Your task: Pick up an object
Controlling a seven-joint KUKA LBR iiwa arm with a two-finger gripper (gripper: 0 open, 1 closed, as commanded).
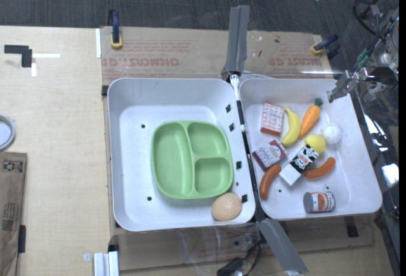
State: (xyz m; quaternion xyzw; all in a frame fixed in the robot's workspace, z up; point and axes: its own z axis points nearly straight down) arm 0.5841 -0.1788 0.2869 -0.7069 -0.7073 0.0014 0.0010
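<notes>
The right bin (365,160) holds several toy foods: a red-and-white box (272,118), a banana (291,126), a carrot (309,117), a white ball (332,134), a yellow lemon (315,143), a black-and-white carton (300,164), a purple packet (269,154), two red sausages (269,180) (319,169) and a can (319,202). My gripper (339,89) hangs over the bin's far right corner, above and right of the carrot, touching none of them.
The left bin (127,141) carries a green divided plate (192,159) and a tan egg-shaped ball (226,207) at its front right corner. A grey post (237,40) rises behind the bins' shared wall. Clamps (114,37) (325,46) hold the cardboard behind.
</notes>
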